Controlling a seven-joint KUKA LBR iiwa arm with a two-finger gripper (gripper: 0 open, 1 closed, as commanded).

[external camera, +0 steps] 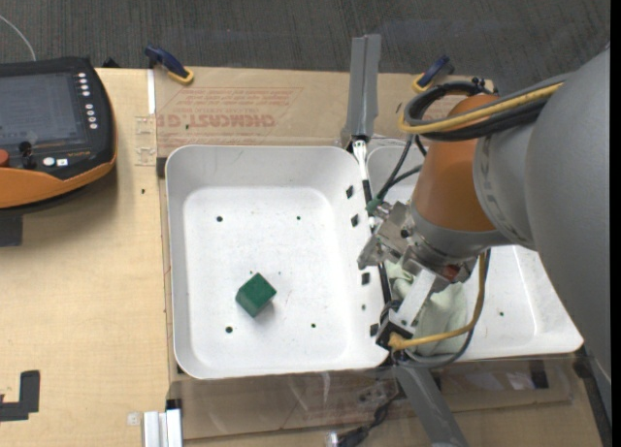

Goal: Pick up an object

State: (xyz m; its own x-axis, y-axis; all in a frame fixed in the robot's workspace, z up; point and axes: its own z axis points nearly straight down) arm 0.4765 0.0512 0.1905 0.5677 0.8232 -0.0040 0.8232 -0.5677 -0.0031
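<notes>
A small green cube (256,295) lies in the left bin (194,241), towards its front. My gripper (428,288) is down in the near left part of the right bin (543,309), just past the wall between the two bins and well to the right of the cube. A pale, whitish thing (448,311) lies right under the gripper; the wrist hides most of it, and whether it touches the gripper is unclear.
The grey arm with its orange band (451,183) covers much of the right bin. A teach pendant (49,130) rests on the bench at the far left. A flat cardboard sheet (243,111) lies behind the left bin, held by clamps.
</notes>
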